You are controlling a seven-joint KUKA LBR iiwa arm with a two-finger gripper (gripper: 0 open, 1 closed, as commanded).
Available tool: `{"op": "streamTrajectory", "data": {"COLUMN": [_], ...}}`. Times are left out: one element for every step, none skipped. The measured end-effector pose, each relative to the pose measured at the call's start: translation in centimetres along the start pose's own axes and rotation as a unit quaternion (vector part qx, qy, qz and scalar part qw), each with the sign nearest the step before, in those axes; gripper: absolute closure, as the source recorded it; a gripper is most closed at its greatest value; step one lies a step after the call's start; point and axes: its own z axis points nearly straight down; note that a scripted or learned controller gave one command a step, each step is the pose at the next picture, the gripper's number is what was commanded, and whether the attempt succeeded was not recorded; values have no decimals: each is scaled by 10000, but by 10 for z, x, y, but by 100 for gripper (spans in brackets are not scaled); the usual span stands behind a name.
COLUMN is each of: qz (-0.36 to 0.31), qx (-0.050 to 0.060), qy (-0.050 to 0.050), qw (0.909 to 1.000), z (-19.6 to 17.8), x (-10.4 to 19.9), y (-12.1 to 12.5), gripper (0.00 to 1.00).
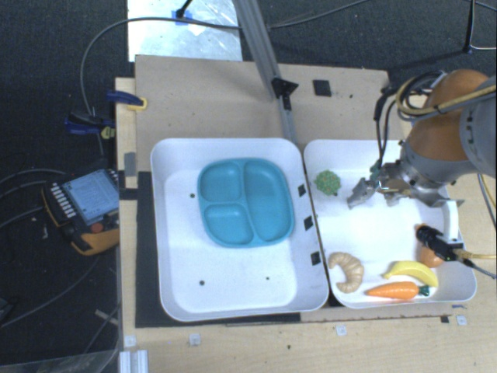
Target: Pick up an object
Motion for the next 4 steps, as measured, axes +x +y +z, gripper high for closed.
{"op": "streamTrajectory", "data": {"qz": [20, 17, 0, 3], "qx": [0, -30, -43, -55], "qy": [-2, -6, -10, -15], "qw": [10000, 10000, 10000, 10000], "z": [52, 38, -6, -66], "x": [-1, -1, -2, -11], "y": [-11, -8, -7, -3], "gripper": [0, 100, 100, 100]}}
